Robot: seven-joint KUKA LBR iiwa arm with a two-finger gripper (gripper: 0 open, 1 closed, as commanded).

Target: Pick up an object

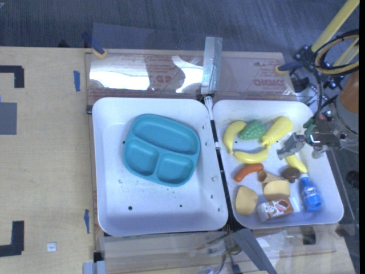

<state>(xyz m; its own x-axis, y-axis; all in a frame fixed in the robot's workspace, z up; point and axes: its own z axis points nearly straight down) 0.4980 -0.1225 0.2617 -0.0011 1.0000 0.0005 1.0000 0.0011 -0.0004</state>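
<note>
Hovering fingers [292, 145] | above yellow banana [296, 163] | right bin [333, 210]

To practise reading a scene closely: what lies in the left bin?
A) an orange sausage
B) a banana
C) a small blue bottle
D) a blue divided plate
D: the blue divided plate lies alone in the left bin; the toy foods and bottle sit in the right bin.
</note>
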